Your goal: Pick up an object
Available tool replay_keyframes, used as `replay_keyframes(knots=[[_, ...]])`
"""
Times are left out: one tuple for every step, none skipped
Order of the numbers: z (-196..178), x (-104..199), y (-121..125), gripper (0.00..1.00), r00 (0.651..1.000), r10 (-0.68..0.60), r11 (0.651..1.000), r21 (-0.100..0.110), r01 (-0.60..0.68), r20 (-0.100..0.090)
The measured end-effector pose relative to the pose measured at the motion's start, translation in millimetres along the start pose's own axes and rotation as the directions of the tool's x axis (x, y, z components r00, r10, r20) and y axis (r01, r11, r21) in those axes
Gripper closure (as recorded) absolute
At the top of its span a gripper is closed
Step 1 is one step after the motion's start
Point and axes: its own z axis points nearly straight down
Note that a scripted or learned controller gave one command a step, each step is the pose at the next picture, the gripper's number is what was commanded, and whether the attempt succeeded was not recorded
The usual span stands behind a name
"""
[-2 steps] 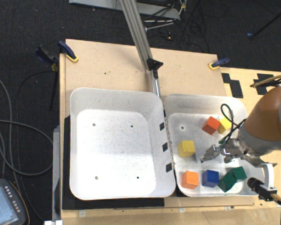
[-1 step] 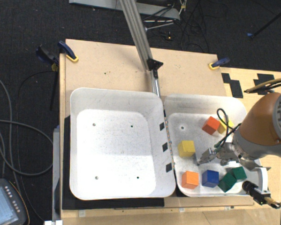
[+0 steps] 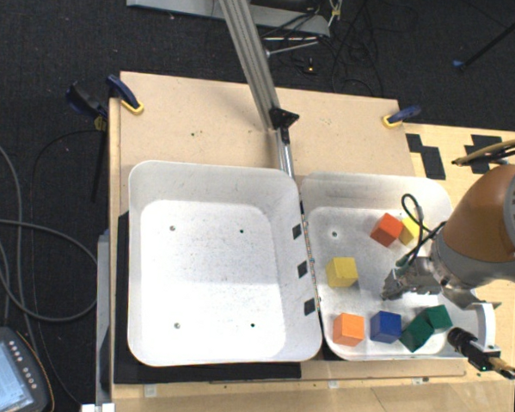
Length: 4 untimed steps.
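I am at the approach step: my gripper [image 3: 397, 286] hangs low inside the right bin [image 3: 327, 196], above bare floor between the blocks, and no block is between my fingers. Whether my jaws are apart or together, I cannot tell; they are small and dark here.

6 blocks lie in this bin. The yellow cube [image 3: 343, 272] is to the left of me, the blue cube [image 3: 386, 326] just below me, the green block [image 3: 425, 327] beside the blue one, the orange cube [image 3: 348, 329] near the front wall. The orange block [image 3: 385, 229] and a small yellow piece [image 3: 409, 229], touching it, lie further back.

I judge the blue cube the nearest target. The next move calls for centring over it, with jaws wide enough, and going down without pushing the green block, which is very close.

The left bin [image 3: 142, 264] is speckled white. Both bins rest on a wooden board [image 3: 202, 112] with clamps at the corners; the floor [image 3: 43, 26] around is dark carpet with cables.
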Motion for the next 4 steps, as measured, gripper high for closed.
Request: replay_keyframes(knots=[[-63,-3,2,1.00,1.000,-0.003,1.000,-0.004,0.003,0.002],[-114,7,8,1.00,1.000,-0.006,1.000,-0.004,0.006,0.002],[-162,7,10,1.00,1.000,-0.005,1.000,-0.004,0.005,0.002],[-155,69,19,1.00,1.000,-0.009,1.000,0.002,0.009,-0.002]])
